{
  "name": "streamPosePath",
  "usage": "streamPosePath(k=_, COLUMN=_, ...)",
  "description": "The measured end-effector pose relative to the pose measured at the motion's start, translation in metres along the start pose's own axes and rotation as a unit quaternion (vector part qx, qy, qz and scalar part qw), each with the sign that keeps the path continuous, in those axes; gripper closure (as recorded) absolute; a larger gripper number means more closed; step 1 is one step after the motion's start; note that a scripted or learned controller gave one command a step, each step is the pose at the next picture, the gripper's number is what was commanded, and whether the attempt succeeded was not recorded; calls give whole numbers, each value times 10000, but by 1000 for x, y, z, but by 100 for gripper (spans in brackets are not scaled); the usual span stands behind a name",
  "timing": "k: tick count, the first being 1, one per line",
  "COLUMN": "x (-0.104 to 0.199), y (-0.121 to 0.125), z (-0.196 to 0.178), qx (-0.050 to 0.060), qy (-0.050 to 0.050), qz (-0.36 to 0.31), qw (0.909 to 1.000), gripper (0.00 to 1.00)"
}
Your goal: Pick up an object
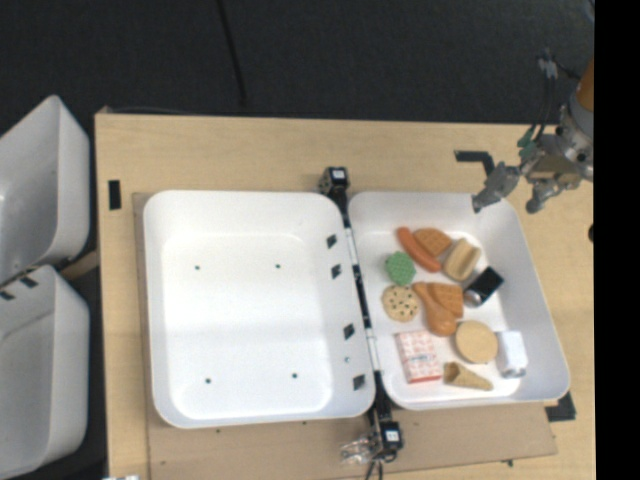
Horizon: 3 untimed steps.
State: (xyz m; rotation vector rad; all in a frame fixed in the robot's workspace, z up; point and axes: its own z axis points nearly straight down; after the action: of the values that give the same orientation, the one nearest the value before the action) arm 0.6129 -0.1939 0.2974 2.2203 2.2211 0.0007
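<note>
**Operator:** Gripper [513,190] sits at the far right of my view, hanging over the top right corner of the right bin [540,298]. I can see its two fingers spread apart with nothing between them.

**Colleague:** Where are the objects?

**Operator:** All in the right bin. Near the top there is an orange carrot-shaped piece [415,249] with an orange wedge [434,240] touching it, and a tan bread roll [461,258] just beside those. Below them I see a green round piece [401,267] and, under that, a speckled cookie [401,303]. A small black item [483,285] lies toward the right wall.

**Colleague:** And lower down?

**Operator:** An orange croissant-like piece [441,306] in the middle, a round tan biscuit [476,342] below it, a white block [511,352] just to the right of that biscuit. Near the front edge I have a pink-and-white packet [418,356] and a tan cone [467,375].

**Colleague:** Is the claw touching any of them?

**Operator:** No, it is apart from all of them; the roll and the orange wedge are nearest. The left bin [180,268] lies alongside, the two meeting at the middle of the wooden bench [230,148].
</note>
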Motion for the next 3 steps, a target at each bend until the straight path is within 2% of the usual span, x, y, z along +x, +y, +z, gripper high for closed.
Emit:
streamPosePath(k=1, x=0, y=1, z=-11, qx=-15, qy=-4, qz=-19, qw=10000, gripper=100)
streamPosePath(k=2, x=10, y=72, z=-77, qx=-62, qy=-20, qz=-25, qw=10000, gripper=100)
streamPosePath(k=3, x=46, y=77, z=-153, qx=-51, qy=-10, qz=-27, qw=10000, gripper=100)
